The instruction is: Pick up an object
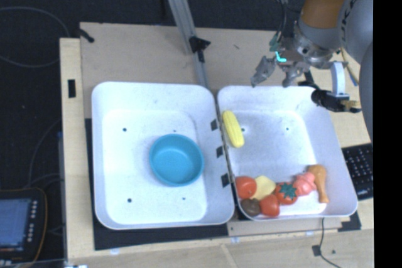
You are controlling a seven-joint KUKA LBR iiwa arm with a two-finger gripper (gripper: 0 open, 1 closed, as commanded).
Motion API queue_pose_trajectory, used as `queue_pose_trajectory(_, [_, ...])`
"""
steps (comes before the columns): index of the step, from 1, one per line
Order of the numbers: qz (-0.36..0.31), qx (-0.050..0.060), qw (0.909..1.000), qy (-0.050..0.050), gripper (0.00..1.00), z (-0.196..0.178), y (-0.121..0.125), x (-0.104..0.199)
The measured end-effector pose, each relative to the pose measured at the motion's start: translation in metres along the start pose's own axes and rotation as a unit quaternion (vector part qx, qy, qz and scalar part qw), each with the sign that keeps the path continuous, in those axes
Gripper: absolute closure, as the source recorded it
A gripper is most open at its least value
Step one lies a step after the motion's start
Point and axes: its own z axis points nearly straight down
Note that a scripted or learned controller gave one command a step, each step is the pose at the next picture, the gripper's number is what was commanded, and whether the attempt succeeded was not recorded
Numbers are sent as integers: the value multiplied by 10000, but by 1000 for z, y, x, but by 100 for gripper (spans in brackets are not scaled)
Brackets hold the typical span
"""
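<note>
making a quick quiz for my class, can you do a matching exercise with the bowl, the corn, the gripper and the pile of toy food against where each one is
Things:
1. blue bowl
2. yellow corn
3. gripper
4. pile of toy food

Places:
A. near corner of the right bin
B. above the far rim of the right bin
C. middle of the left bin
D. by the right bin's left wall

Pairs: 1-C, 2-D, 3-B, 4-A

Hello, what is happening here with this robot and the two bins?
The arm's gripper hangs open above the far rim of the right bin, holding nothing. In that bin, a corn cob lies by the left wall and toy foods are heaped at the near edge. The left bin holds a blue bowl.
</note>
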Motion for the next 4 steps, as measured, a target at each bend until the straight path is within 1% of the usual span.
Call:
queue_pose_trajectory(1, [-2,-26,10000,-2,0,-3,1,0])
queue_pose_trajectory(2, [20,2,10000,-20,0,44,-7,2])
queue_pose_trajectory(3, [17,-1,10000,-23,0,86,-4,2])
queue_pose_trajectory(4, [26,-4,10000,-25,0,138,-4,0])
